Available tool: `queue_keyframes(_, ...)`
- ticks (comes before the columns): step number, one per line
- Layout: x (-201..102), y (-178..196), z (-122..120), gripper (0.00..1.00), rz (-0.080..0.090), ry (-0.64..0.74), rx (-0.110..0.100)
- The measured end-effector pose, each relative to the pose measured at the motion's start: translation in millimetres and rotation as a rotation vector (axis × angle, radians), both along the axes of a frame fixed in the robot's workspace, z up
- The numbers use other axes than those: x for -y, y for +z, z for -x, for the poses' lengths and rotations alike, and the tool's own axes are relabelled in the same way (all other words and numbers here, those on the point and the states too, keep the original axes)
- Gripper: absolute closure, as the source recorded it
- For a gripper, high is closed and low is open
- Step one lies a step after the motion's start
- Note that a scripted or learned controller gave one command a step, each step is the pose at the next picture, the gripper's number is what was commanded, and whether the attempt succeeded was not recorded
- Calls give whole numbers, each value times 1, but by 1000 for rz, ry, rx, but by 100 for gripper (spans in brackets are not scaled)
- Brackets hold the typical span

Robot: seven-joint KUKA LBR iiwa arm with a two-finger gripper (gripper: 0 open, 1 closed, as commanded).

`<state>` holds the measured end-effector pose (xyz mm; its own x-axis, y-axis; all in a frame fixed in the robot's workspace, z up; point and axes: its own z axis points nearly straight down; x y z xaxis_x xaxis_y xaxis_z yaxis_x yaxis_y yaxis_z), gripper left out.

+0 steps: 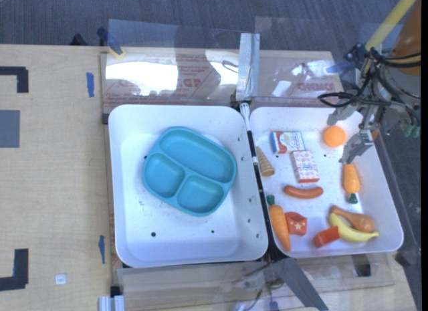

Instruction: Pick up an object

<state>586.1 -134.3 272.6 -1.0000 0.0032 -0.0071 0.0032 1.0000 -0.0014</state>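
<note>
Plastic is glinting across both bins: left bin (127,229) is holding a smooth blue compartment plate (190,170), right bin (393,217) is holding glossy toy foods, among them boxes, a sausage (303,191), carrots and a banana (353,232). Approach step appears underway, nothing yet picked. Gripper (356,148) is hanging with fingers spread and holding nothing, just beside the round orange ball (334,136) and above a tapered carrot (350,178); next move probably calls for centring over one, then descending.

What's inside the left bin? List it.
The left bin holds one blue divided plate with three compartments, lying flat near the middle. A few dark specks dot the bin's floor. Whatever lies under the plate is covered and cannot be seen.
</note>
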Motion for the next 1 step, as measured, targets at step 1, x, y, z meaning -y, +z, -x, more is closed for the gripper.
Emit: queue_keyframes(1, 30, -144, 72, 0, -4, 78, -15)
